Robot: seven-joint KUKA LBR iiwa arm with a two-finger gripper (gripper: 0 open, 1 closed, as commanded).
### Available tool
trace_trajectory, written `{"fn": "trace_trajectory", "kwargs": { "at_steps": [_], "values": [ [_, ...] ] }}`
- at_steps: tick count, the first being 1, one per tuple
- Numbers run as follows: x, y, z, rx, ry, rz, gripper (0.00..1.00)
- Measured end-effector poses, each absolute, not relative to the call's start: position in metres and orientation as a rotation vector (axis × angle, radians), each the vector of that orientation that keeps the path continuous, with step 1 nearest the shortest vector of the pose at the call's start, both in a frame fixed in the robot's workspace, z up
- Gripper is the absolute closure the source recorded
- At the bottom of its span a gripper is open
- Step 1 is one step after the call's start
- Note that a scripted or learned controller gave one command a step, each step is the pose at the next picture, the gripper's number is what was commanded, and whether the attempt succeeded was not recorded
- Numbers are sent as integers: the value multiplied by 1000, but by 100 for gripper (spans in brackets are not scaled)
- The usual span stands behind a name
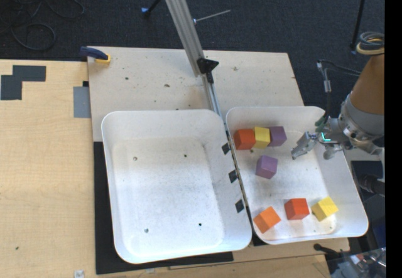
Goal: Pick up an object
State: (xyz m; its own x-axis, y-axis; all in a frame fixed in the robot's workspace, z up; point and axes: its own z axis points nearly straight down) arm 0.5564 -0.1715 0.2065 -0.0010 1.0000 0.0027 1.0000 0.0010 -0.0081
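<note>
The right bin [344,177] holds several small blocks. A red block [245,139], a yellow block [262,136] and a purple block [277,135] stand in a row near its far left corner. Just in front of that row lies a second purple block [266,166]. An orange block [268,218], a red block [296,209] and a yellow block [325,208] lie along the near side. My gripper [316,150] hangs over the bin's right part, right of the purple blocks, open with nothing between its fingers.
The left bin [119,145] adjoins the right one, with black clips [232,176] along the shared rim. A slanted aluminium post [185,22] rises behind the bins. Wooden benchtop extends to the left, and a blue-and-yellow clamp [95,54] sits at the board's far left corner.
</note>
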Motion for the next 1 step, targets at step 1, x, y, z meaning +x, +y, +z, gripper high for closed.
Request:
{"fn": "trace_trajectory", "kwargs": {
  "at_steps": [1],
  "values": [
    [557,-172,209,-2220,-2218,2,0]
  ]
}}
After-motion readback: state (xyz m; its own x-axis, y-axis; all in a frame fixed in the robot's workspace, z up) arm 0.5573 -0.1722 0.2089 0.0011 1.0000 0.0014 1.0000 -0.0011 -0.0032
